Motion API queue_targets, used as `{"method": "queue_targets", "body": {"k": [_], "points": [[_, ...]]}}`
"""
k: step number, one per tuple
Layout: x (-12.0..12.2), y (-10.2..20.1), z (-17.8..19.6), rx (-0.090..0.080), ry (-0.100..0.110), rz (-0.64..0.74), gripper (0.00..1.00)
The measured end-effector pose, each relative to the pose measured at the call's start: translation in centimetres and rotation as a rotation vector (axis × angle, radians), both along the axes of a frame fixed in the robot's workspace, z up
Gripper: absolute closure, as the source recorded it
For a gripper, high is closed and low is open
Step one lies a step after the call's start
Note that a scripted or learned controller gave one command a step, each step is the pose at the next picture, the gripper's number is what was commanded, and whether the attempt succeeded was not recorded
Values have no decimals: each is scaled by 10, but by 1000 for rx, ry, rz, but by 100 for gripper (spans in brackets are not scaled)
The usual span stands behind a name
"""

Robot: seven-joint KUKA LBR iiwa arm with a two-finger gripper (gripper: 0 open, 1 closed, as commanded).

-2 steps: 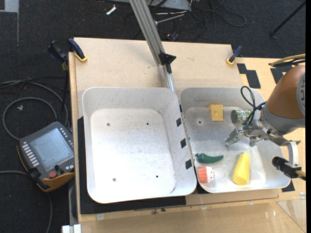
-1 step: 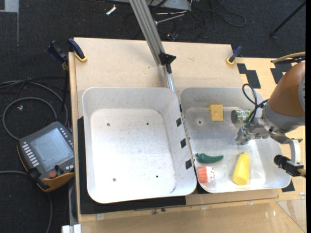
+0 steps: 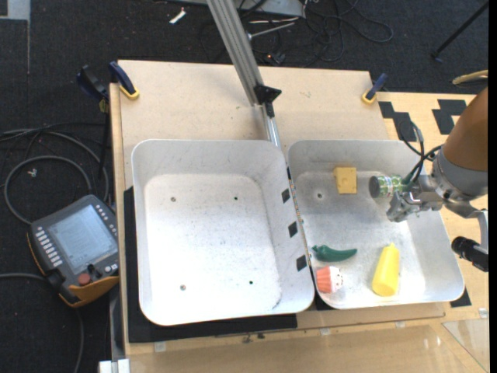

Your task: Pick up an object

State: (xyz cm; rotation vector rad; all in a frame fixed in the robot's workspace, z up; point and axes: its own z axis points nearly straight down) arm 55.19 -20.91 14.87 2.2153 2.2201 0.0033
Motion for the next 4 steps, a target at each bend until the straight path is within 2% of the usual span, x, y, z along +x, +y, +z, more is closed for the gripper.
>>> {"method": "queue_targets", "body": {"k": [1,2,3,4], "points": [[-8,3,55,0,-1,0,100],[-4,1,119,-1,-2,2,100],[16,47,122,3,2,6,100],[26,95,106,3,7,5,100]]}}
